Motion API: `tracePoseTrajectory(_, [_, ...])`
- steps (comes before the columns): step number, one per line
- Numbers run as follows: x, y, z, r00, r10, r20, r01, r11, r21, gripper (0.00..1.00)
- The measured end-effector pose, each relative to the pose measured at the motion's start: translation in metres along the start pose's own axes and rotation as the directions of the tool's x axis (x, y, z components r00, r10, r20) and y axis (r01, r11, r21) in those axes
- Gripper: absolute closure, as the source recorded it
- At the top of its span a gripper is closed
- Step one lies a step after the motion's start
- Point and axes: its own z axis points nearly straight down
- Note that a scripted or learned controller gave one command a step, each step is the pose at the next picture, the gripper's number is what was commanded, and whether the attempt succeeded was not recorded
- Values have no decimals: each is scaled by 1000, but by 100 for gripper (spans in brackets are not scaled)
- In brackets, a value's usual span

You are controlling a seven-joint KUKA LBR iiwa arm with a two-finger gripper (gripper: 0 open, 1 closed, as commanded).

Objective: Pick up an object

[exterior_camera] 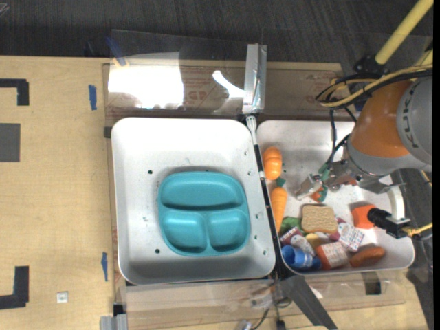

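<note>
Jaws: can't tell if clenched or released. Gripper sits low in the rt bin, above the cracker. Teal tray in the left bin.

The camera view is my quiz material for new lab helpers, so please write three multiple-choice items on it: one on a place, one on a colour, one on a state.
1. Where does the divided tray lie?
A. In the left bin
B. In the right bin
C. On the cardboard outside both bins

2. What colour is that tray?
A. Red
B. Teal
C. Black

3. How does the tray's load stand?
A. Piled with toy food
B. Holding one carrot
C. Nothing in its compartments

Answers:
1. A, since it sits flat in the middle of the left bin, while the toy food is heaped in the right bin.
2. B, as its whole surface is blue-green against the white bin.
3. C, as all three compartments show bare plastic; the carrot lies in the right bin by the divider, and the gripper hangs over that bin.
</note>
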Motion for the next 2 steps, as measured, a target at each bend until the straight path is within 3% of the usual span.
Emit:
tracePoseTrajectory(1, [-1, 2, -12, 1000, 1, 2, -1, 1000, -7, 100])
tracePoseTrajectory(2, [78, 70, -102, 1000, -8, -2, 8, 1000, -7, 100])
